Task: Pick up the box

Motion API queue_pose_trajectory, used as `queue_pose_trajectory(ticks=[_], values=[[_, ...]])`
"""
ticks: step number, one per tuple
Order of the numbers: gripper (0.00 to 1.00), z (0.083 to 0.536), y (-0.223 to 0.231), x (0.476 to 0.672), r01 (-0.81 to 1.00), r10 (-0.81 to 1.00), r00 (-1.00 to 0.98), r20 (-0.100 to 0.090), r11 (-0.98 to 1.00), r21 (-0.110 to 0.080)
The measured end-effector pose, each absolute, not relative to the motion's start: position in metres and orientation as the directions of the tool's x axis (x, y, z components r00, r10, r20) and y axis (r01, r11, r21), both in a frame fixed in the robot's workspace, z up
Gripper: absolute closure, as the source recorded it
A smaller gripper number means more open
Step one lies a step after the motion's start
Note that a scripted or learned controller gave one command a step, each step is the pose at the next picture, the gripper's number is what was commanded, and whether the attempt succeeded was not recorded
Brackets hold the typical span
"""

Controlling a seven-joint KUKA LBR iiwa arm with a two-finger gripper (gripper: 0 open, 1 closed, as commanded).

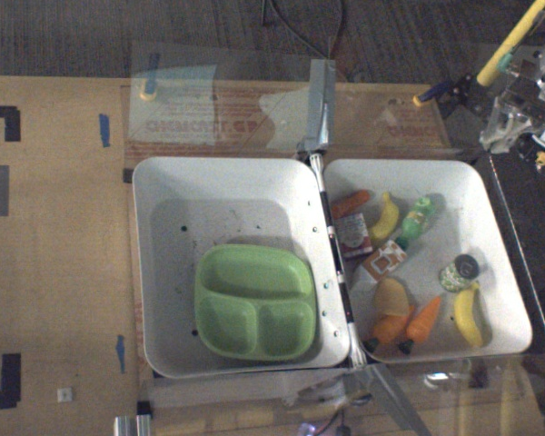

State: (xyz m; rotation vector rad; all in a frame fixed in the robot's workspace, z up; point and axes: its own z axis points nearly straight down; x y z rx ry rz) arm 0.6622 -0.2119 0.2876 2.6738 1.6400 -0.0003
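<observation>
The box (385, 260) is lying in the right bin (490, 189) between the pouch (353, 233) and green bottle (416, 221), so the gripper (513, 125), its state impossible to tell, is needing a descent squarely over it, avoiding neighbours.

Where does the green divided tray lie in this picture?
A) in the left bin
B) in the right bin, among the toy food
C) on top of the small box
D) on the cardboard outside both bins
A: the green divided tray rests flat on the floor of the left bin, while the small box lies in the right bin with the toy food.
</observation>
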Motion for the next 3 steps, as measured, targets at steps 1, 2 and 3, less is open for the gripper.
queue_pose_trajectory(ticks=[1,2,3], values=[[1.0,0.252,-0.198,0.666,0.92,0.92,0.392,-0.001,-0.392,-0.002],[0.0,0.252,-0.197,0.667,0.92,0.92,0.391,-0.001,-0.391,-0.002],[0.0,0.17,-0.141,0.568,0.963,0.963,0.27,0.001,-0.27,-0.002]])
